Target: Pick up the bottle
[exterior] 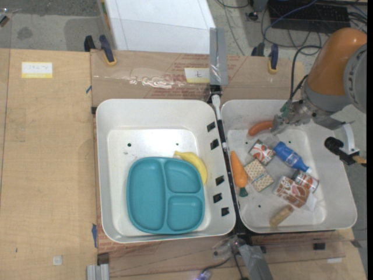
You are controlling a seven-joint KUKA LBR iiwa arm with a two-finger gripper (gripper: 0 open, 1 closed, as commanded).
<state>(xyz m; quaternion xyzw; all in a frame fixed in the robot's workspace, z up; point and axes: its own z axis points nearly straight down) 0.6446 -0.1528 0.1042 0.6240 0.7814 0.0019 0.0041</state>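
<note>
Bottle [291,156]: a blue bottle is seen lying on its side in the right bin [344,214], tilted from far-left to near-right, in the middle of that bin's floor.
Neighbours: a red-and-white packet [262,152] lies just left of the bottle; a can [305,181] and a red patterned pouch [291,192] lie just near of it.
Other items in the right bin: a checkered packet [258,175], a carrot [239,171] along the left wall, an orange sausage-like piece [260,127] at the far side, and a tan piece [281,216] at the near side.
Gripper [284,121]: it is placed over the far part of the right bin, just far of the bottle, apart from it.
Fingers: nothing is seen between them; whether they are open or closed cannot be told.
Left bin [111,156]: a teal divided plate [166,195] is held in it, with a banana [196,163] touching the plate's far-right edge.
Worktop [46,156]: both bins are carried side by side on it.
</note>
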